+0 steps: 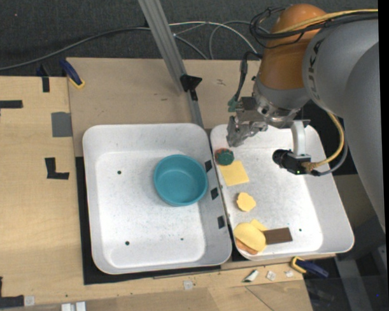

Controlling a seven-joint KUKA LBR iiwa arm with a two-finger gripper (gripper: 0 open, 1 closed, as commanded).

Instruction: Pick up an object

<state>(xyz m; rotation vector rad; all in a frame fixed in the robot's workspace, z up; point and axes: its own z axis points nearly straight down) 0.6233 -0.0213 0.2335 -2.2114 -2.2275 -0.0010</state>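
Note:
My gripper point(236, 137) hangs over the far left corner of the right bin point(311, 198), just above and right of a small dark green round piece point(226, 157). Nothing shows between its fingers. Below the green piece lies a flat yellow square point(234, 173). Further toward the front are a small yellow lump point(246, 201), a larger yellow piece point(249, 236) and a brown block point(277, 235). A blue bowl point(179, 179) stands in the left bin point(120, 205), near its right side.
A slanted metal pole point(172, 53) rises behind the bins. Cables run along the back of the bench. A black camera-like unit point(290, 160) hangs from the wrist over the right bin. Small clips point(74, 73) lie on the bench.

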